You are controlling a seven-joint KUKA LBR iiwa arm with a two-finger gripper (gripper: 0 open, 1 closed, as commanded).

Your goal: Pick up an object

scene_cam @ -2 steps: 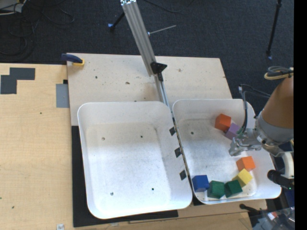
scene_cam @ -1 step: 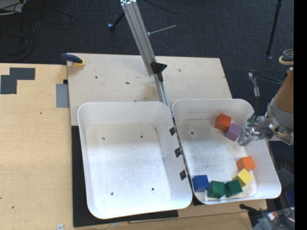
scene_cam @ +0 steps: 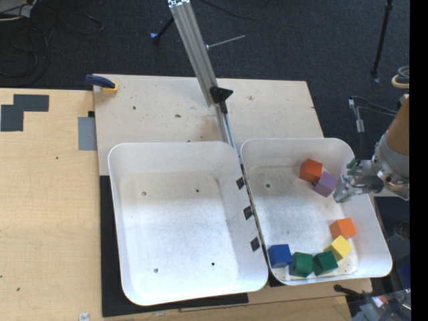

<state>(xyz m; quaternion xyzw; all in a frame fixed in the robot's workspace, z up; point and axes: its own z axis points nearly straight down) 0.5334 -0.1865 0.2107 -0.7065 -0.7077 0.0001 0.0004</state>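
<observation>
Over the right bin (scene_cam: 294,151), at its right rim, the gripper (scene_cam: 349,186) hangs low, just beside the purple block (scene_cam: 325,183), which touches the red-orange block (scene_cam: 309,170) on its upper left. Nothing can be seen between the fingers, and whether they are apart or together I cannot tell; the metal there is too small and blurred. The other candidates lie well apart from that pair, along the bin's lower right: an orange block (scene_cam: 343,228), a yellow block (scene_cam: 340,247) just below it, two green blocks (scene_cam: 313,263) side by side, and a blue block (scene_cam: 279,254) at the lower left of the row. The left bin (scene_cam: 134,159) holds nothing to grasp. The likeliest trouble, as I judge it, is the crowding. The purple block leans against its neighbour, so a finger coming down may land on top of one of them, or shove the pair sideways rather than straddle a single block. The tool also sits close to the sloping wall, and a descent there could catch the rim or slide a block up the slope and out of the closing gap. A tilted block would tend to squirt out as the fingers shut. The clustered row at the bottom poses the same risk: tight neighbours leave little room for a finger between them.
</observation>
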